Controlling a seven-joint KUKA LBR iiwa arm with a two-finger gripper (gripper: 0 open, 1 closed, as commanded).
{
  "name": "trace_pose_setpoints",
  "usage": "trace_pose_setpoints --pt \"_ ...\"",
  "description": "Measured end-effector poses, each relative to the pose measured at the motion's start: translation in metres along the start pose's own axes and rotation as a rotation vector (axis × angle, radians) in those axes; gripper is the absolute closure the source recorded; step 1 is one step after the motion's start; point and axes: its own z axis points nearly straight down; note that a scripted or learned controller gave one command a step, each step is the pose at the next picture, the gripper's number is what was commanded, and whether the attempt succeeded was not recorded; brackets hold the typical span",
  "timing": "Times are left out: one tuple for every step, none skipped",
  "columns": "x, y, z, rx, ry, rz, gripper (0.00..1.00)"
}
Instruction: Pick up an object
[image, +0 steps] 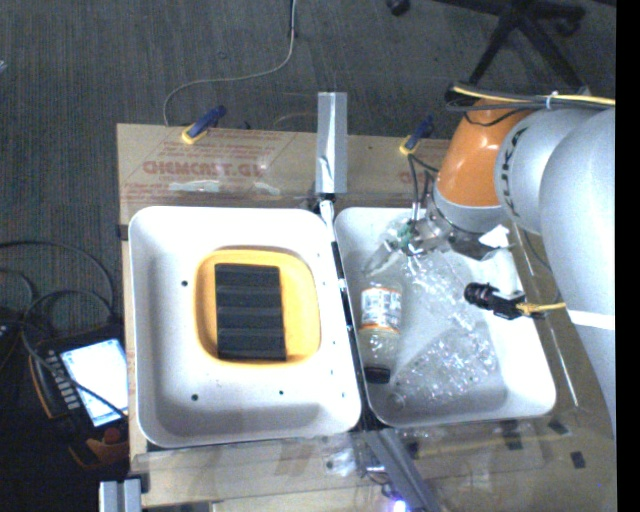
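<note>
Clear plastic bottle (380, 300) with an orange-and-white label lies in the right bin (535, 395), against its left wall, among crumpled clear wrap (445, 355). Left bin (165, 340) holds a yellow tray (305, 310) with black ribbed inserts. Farther back, gripper (418, 235) sits low over the bottle's neck; finger state cannot be told.

The big grey robot arm (570, 170) comes in from the right side and bends down over the right white bin (530, 390). A bright orange band (478, 165) goes around the arm just above its wrist. Below the band, the wrist points down toward the far end of the right white bin, near the bin's top edge. The gripper (428, 235) sits low at the far end of that bin. A small black part (490, 297) with a yellow wire sticks out beside the arm, over the middle of the bin.
</note>
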Motion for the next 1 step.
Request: trace_pose_setpoints --pt "0.0258 -0.0351 -0.0820 0.002 -0.001 -0.046 1.00"
